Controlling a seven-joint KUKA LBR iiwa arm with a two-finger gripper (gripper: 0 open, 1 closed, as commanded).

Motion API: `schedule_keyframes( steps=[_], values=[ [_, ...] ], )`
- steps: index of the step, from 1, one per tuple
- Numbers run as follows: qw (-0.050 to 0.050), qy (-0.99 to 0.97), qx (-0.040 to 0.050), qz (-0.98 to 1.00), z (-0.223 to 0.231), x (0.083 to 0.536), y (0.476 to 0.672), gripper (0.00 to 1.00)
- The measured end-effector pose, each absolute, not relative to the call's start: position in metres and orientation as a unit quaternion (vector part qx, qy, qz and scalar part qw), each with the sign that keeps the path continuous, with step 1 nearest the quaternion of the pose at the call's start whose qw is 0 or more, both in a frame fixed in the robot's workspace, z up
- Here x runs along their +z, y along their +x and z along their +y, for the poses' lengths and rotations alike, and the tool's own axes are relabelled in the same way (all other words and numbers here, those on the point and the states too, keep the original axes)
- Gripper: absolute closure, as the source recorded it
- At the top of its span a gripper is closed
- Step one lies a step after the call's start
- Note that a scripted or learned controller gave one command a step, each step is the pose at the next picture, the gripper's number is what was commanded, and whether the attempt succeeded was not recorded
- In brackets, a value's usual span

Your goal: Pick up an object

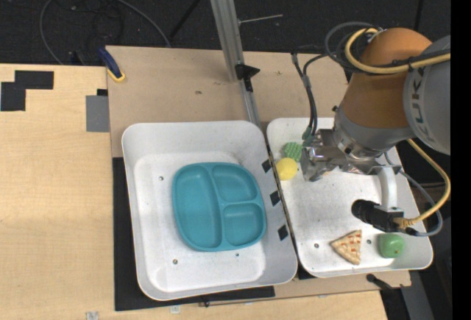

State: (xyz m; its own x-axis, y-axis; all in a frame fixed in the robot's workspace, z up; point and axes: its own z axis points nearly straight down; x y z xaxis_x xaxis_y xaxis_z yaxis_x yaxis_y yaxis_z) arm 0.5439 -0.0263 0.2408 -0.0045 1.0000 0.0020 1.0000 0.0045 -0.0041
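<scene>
My gripper (312, 164) hangs low over the upper left part of the right bin (324, 204). Just to its left lies a small yellow ball-like thing (286, 168), close to the metal tip; I cannot tell whether they touch. A green ridged thing (293, 150) sits right behind the yellow one, against the bin's left wall. Near the front of that bin lie a pizza slice toy (347, 246) and a round green fruit (391, 245).
The left bin (143, 237) holds a teal divided plate (218, 204). An upright aluminium post (224, 24) stands behind the bins. The arm's grey and orange body (386, 90) covers the right bin's far right corner.
</scene>
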Motion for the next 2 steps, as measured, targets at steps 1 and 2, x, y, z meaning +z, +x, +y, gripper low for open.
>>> schedule_keyframes(
  steps=[1, 2],
  values=[
    [0.002, -0.706, 0.0009, -0.709, 0.036, 0.236, 0.536, 1.0],
    [0.001, -0.705, 0.0007, -0.709, 0.086, 0.236, 0.541, 1.0]
  ],
)
